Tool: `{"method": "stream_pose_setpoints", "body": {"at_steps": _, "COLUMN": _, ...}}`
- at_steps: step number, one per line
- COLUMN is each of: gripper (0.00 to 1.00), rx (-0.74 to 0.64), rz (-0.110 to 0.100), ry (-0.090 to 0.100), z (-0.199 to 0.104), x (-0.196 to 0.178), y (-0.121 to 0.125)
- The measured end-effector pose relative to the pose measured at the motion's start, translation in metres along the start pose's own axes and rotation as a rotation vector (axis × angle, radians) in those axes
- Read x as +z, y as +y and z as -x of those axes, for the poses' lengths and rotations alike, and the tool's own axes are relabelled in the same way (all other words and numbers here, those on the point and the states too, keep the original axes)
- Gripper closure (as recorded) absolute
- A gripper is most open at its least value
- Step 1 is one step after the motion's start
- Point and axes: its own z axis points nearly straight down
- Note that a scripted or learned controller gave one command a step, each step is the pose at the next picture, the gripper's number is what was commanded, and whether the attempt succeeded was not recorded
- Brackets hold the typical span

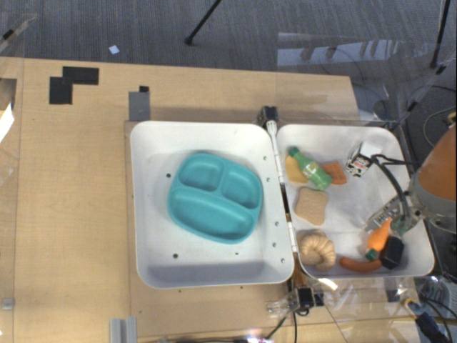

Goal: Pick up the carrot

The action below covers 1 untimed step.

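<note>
You are looking at the carrot [378, 239] lying in the right bin [421, 263], near its right wall, just above a red sausage [360, 265]. The gripper [389, 229] is sitting right at the carrot, and its fingers [393, 251] are straddling it, though whether they are actually clamping it cannot be told.

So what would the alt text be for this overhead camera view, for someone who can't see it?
A robot gripper reaches into the right bin at a carrot, beside a croissant, green bottle and other toy food. The left bin holds a teal divided plate.
</note>
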Motion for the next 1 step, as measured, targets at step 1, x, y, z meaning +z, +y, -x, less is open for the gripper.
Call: {"method": "stream_pose_setpoints", "body": {"at_steps": 1, "gripper": 1.00, "rx": -0.082, "rz": -0.001, "ry": 0.005, "z": -0.0701, "x": -0.0989, "y": 0.0564}}
